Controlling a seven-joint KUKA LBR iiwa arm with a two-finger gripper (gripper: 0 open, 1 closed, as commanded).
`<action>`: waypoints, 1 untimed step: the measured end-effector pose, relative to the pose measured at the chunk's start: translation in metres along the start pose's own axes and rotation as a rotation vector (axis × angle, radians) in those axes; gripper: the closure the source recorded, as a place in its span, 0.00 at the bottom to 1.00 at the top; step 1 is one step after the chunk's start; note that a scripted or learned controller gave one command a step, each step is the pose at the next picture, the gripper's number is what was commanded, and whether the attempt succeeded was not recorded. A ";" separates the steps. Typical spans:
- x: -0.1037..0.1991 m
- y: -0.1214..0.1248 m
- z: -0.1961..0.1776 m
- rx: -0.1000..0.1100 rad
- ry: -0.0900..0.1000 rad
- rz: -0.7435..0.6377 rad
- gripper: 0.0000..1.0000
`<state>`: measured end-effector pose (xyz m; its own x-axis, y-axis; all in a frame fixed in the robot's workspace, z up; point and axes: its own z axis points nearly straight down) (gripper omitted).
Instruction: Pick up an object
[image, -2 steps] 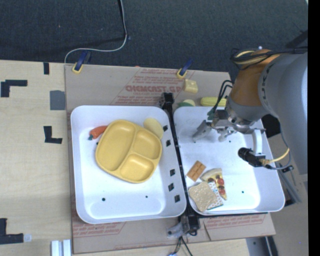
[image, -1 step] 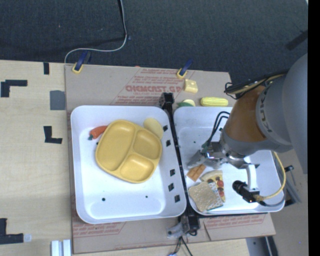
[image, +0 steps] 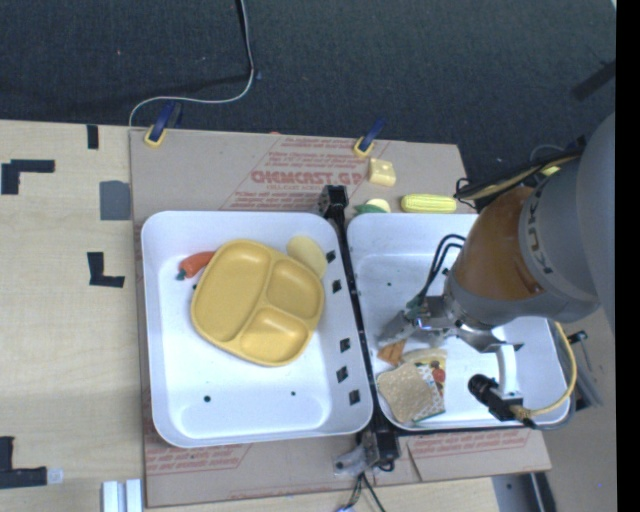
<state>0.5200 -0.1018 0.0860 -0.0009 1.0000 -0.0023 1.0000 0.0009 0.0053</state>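
1. Light wooden counter (image: 60, 330) with black tape marks, left of the left bin; a brown cardboard sheet (image: 290, 170) with red print lying under both bins.
2. Left bin (image: 250, 410), white and shallow, holding a yellow divided plate (image: 258, 300) with three compartments, tilted a little, sitting in the bin's upper middle.
3. Orange carrot-like piece (image: 196, 263) poking out from under the plate's upper left edge, inside the left bin.
4. Pale yellow rounded piece (image: 308, 252) touching the plate's upper right edge, near the wall shared with the right bin.
5. On the cardboard just above the right bin: a pale yellow block (image: 381, 172), a small green and white piece (image: 374, 207), and a yellow corn cob (image: 428, 204) lying flat.
6. Right bin (image: 390, 250), white, just beside the left bin, a black clip strip running between them.
7. In the right bin's lower left part: a small orange scrap (image: 392, 352), and below it a tan bread-like slice (image: 410, 392) with a printed card (image: 434, 372) touching its upper right edge.
8. End effector (image: 418, 318) low over the right bin, just above the orange scrap and the slice; fingers or no, cannot tell whether apart or together, and nothing seen clamped.
9. Grey arm (image: 560, 240) with an orange band (image: 495, 250), entering from the right over the right bin.
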 end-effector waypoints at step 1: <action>0.007 -0.014 0.000 -0.001 -0.001 0.001 0.00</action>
<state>0.5058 -0.0949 0.0861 0.0004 1.0000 -0.0036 1.0000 -0.0004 0.0063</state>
